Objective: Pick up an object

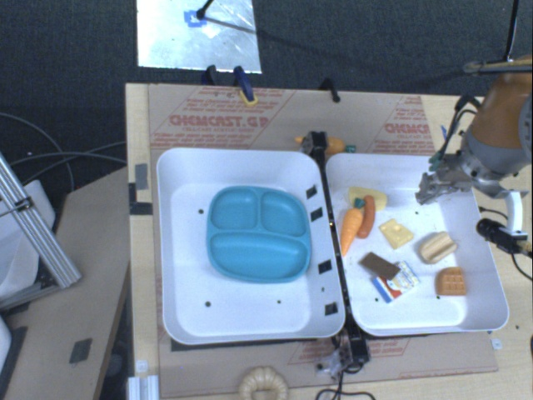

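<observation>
1. Camera view: gripper (435, 187) hangs over the upper right of the right bin (479, 307), nothing visibly between its fingers; too small and blurred to say whether it's spread or closed.
2. Right bin holds carrot (351, 230), cheese wedge (396, 233), bread roll (437, 247), waffle (450, 281), chocolate bar (380, 265), all apart from the gripper.
3. Left bin (179, 307) holds a blue divided plate (256, 232).

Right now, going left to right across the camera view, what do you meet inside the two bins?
Blue divided plate in the left bin → orange carrot → brown bar → yellow cheese wedge → bread roll → waffle in the right bin, with the tool above the far right part.
</observation>
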{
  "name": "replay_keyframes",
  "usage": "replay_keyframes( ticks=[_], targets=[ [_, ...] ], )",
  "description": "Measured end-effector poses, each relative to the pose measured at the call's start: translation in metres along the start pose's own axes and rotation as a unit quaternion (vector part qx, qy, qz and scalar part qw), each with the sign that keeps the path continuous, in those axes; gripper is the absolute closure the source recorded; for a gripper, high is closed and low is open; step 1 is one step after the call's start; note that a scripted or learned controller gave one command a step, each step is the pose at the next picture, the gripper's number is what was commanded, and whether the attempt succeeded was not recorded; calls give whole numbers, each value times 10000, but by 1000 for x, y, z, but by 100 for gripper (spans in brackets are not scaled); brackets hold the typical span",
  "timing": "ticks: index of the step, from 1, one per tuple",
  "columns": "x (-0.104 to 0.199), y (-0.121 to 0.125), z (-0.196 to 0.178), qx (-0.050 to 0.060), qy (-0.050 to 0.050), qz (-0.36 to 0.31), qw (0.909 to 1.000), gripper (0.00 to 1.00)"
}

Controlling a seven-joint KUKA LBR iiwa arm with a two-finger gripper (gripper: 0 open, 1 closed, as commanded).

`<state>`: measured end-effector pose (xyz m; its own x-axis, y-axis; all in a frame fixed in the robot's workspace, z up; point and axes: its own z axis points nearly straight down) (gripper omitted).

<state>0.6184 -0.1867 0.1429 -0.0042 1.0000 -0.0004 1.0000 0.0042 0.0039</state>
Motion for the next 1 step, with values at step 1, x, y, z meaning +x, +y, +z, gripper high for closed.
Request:
replay_keyframes(
  ticks=[1],
  targets=[
    [2,-7,-48,-3,-2,-1,10000,100]
  ],
)
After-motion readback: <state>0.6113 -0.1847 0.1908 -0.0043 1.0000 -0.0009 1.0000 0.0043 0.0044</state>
